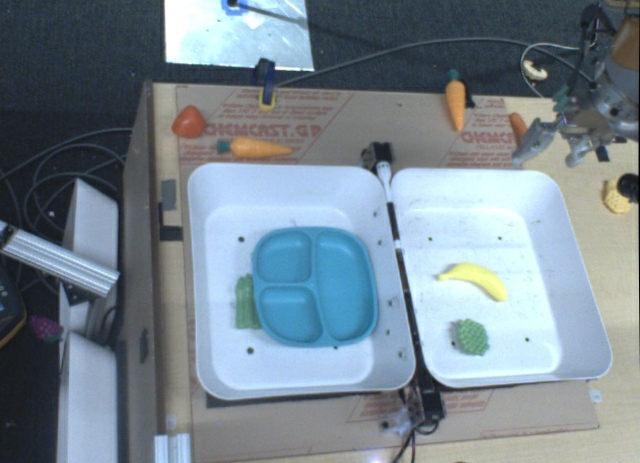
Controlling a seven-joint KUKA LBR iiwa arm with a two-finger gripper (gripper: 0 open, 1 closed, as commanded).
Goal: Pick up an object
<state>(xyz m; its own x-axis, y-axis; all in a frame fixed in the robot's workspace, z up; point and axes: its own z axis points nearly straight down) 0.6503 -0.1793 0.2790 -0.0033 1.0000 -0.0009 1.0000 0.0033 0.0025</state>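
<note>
In the right bin [560, 251], a yellow banana [473, 280] lay flat near the centre, curved; a small green broccoli [470, 336] sat just at its six o'clock.

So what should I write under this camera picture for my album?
Robot gripper waits above the right bin holding a banana and broccoli; blue plate in the left bin.

The cardboard-topped counter [330, 121] is carrying two shallow white plastic bins [215, 251] [570, 241] at centre; an orange toy carrot [252, 148] and a red tomato [188, 122] are lying at eleven o'clock, a second carrot [456, 103] at one.
</note>
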